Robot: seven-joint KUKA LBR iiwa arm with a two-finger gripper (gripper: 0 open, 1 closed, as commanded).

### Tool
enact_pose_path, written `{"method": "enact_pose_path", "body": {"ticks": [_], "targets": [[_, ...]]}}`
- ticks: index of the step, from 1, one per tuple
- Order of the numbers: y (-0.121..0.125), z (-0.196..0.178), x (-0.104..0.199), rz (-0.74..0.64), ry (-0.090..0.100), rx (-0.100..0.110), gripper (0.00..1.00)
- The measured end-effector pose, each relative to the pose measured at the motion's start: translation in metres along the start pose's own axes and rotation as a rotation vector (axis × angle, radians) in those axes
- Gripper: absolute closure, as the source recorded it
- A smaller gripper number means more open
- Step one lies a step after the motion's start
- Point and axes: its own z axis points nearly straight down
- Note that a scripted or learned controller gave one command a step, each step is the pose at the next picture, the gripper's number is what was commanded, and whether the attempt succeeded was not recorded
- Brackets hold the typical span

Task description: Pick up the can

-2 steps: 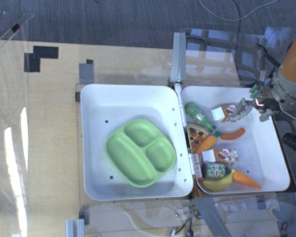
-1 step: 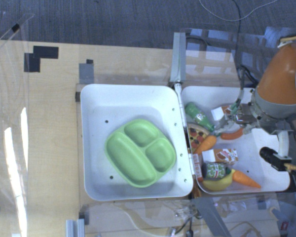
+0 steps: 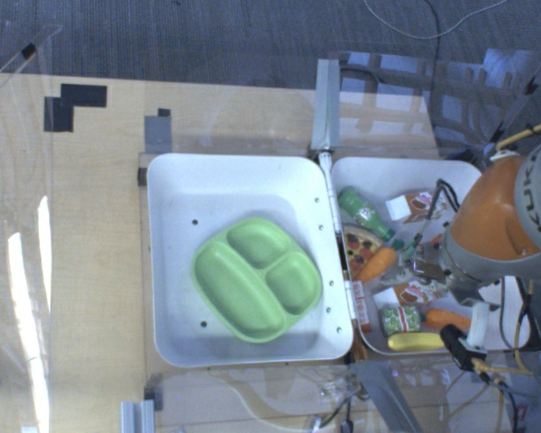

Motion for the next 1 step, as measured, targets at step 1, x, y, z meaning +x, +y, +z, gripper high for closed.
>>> {"method": "enact_pose_path", "body": {"ticks": [1], "targets": [[0.0035,-0.0124,-0.001,0.001,-0.002,-0.009,1.0]]}}
